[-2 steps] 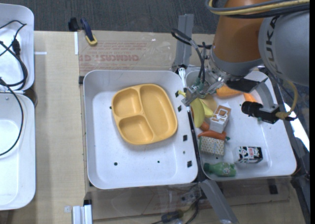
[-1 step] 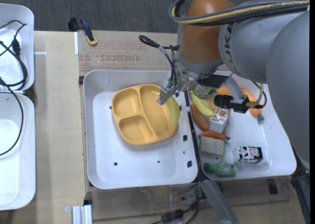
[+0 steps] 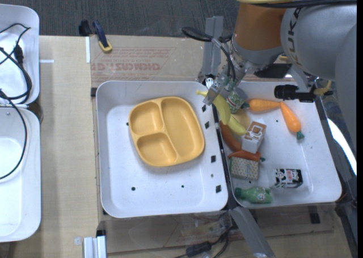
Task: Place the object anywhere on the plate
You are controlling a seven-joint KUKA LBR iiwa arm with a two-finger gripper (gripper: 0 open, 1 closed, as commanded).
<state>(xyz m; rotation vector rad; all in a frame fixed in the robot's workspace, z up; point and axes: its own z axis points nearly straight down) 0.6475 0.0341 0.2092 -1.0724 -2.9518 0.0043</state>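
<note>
The grey arm with its orange band reaches in from the far right and bends down over the far left corner of the right shallow white bin, its end effector low among the toy food; how wide it stands I cannot tell. In the left white bin lies the yellow three-compartment plastic plate. Just below the end effector is a yellow banana, with two orange carrots to its right, well apart from the plate.

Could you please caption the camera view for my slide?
Claw over toy food in right white bin; yellow three-compartment plate waits in left white bin.
</note>
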